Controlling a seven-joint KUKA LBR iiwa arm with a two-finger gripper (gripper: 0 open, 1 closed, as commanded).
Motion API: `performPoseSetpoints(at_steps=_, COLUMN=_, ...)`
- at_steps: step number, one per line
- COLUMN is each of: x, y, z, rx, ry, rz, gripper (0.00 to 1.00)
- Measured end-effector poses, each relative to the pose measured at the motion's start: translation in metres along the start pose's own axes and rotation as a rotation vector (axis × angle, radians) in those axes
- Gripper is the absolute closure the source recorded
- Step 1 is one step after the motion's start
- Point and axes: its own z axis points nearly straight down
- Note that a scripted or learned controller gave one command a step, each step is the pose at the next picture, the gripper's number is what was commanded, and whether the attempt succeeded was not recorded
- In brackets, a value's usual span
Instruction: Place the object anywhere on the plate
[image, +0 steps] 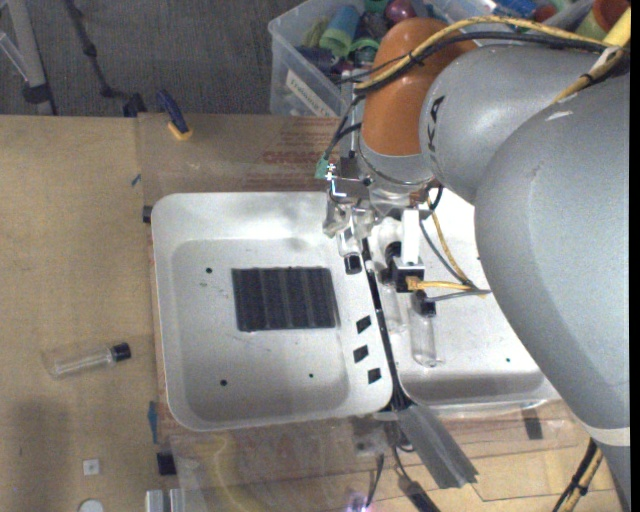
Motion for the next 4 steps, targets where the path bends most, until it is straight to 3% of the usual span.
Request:
performPoseSetpoints(at_steps=1, x=0.029, y=-0.109, z=-0.027, rx=0.005, ry=0.001, rz=-0.251, gripper=1.00)
performPoseSetpoints(at_steps=2, x=0.105, y=-0.111, z=0.003, rx=0.002, ry=0.000, rz=-0.170, gripper=1.00)
performPoseSetpoints(at_steps=3, x=0.131, y=-0.022, z=0.094, rx=-0.005, ry=0.001, rz=-0.304, gripper=1.00)
performPoseSetpoints(at_steps=4, x=0.114, y=0.002, z=0.023, rx=-0.007, ry=0.000, rz=-1.111, gripper=1.00)
